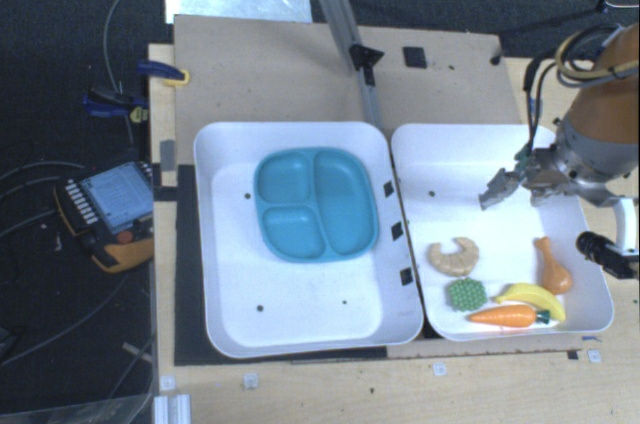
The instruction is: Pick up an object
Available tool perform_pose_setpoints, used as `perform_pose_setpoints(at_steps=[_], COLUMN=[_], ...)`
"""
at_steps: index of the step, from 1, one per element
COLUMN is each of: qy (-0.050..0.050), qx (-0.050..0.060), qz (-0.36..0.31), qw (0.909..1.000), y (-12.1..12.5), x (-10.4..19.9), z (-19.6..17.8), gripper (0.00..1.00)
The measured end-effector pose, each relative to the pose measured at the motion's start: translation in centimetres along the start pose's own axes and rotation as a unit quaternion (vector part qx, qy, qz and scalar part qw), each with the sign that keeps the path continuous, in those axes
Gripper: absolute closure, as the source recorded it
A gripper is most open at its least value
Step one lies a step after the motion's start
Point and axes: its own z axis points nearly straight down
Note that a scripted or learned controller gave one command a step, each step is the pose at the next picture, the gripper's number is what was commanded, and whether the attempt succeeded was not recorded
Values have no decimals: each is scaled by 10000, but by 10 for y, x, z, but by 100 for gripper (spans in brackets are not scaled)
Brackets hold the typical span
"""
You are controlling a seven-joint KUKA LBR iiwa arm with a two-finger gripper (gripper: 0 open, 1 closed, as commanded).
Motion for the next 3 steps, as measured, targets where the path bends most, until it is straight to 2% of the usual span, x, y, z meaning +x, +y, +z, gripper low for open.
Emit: perform_pose_setpoints(at_steps=[1,2,3], qy=[1,5,-5], qx=[2,4,-28], qz=[5,-11,-14], qw=[10000,10000,10000], y=[-6,1,2], x=[-3,5,4], z=[44,97,83], gripper=[0,0,100])
